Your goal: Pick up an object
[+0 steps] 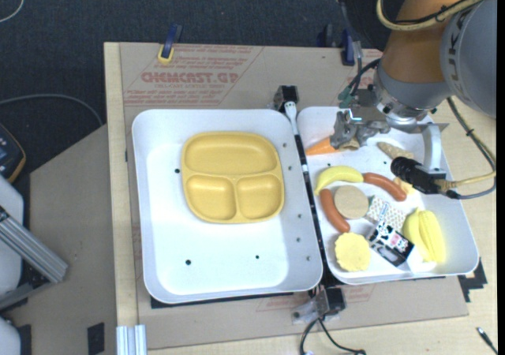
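- My claw (345, 134) hangs at the right bin's (465, 255) eleven o'clock, above an orange carrot (319, 146).
- Its grip state: cannot tell.
- Nothing lifted yet; picking remains.

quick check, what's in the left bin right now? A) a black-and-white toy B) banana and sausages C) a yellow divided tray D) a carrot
C: the yellow divided tray lies alone in the left bin; the banana, sausages and carrot are in the right bin.
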Tool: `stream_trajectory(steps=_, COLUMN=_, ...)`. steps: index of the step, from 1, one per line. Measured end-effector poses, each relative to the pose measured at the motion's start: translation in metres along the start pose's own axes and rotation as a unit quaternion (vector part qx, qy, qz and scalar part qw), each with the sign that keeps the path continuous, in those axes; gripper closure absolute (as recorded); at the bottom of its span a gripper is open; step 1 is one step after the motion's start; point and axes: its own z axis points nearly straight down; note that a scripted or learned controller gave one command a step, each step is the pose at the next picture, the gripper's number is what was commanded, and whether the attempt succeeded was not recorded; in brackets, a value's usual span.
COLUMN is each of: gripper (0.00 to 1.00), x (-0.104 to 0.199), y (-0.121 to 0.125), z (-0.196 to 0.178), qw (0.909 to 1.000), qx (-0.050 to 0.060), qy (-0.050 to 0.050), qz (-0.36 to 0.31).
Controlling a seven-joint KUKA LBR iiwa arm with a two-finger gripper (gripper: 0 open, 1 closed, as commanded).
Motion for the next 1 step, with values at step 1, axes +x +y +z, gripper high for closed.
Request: stream_trajectory(steps=1, gripper=1.0, x=-0.002, y=0.0124, z=-0.0131, qw=1.0, qx=-0.004, qy=-0.001, qz=-0.001)
